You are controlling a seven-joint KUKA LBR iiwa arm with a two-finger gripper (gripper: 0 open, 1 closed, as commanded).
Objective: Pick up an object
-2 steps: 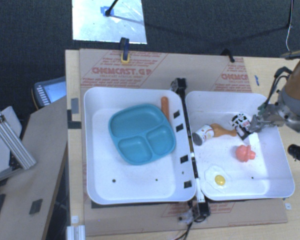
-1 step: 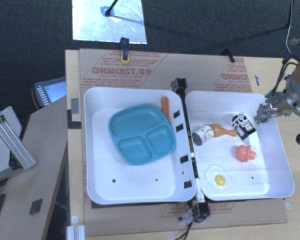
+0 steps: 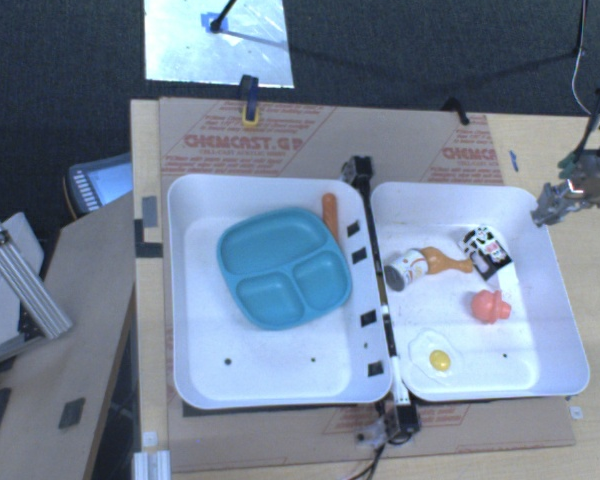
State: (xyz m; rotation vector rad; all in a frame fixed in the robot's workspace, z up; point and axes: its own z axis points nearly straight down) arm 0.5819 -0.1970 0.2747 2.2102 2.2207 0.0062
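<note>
Bench status: two shallow white plastic bins on brown printed cardboard, dark carpet behind.
Grey two-finger gripper sits at right bin's far right rim; finger state cannot be told. Pink toy lies in right bin beside fried-egg toy.

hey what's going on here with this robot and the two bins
The gripper sits at the right bin's far right corner, holding nothing visible. That bin holds a fried egg toy, a pink toy, a black-and-white cow toy and a small bottle. The left bin has a blue divided plate.
</note>
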